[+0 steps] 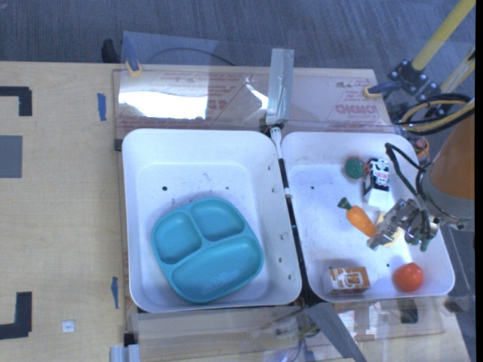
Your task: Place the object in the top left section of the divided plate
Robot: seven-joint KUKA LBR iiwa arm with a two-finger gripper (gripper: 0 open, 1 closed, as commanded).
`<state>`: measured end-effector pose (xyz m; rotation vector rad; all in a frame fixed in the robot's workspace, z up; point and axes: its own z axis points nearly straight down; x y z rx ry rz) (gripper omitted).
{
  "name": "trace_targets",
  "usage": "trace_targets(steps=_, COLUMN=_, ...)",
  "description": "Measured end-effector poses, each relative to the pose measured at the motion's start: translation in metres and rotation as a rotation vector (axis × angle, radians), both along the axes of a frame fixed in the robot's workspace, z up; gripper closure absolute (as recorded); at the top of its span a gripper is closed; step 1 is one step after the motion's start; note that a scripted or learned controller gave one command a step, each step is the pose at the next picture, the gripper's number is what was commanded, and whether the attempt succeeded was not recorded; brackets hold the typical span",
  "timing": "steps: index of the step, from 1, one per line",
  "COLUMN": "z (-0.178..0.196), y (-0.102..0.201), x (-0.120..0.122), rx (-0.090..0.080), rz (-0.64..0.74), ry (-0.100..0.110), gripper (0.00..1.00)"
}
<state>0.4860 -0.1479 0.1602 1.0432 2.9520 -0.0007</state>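
Two white bins sit side by side. The blue divided plate (207,249) lies in the left bin (143,157). The gripper (404,228) hangs low in the right bin (317,164), and I cannot tell from here how it is set or if it has anything. The toy carrot (360,219) lies just beside it, at its 9 o'clock. A red tomato (408,276) sits at its 6 o'clock, and a small box (349,278) at its 7 o'clock. I think the carrot is the one to take. Come straight down over its middle, squeeze gently, lift high over the wall between the bins, then go to the plate's 11 o'clock section (176,236).
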Motion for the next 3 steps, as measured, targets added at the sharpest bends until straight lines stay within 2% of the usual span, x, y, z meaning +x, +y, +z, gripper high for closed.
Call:
trace_targets(steps=1, z=-0.0728, y=0.0461, x=-0.0044, rx=0.003, rz=0.008, ry=0.003, gripper=1.0)
trace_targets(steps=3, z=-0.0726, y=0.0541, x=-0.0036, rx=-0.002, rz=0.196, ry=0.001, gripper=1.0)
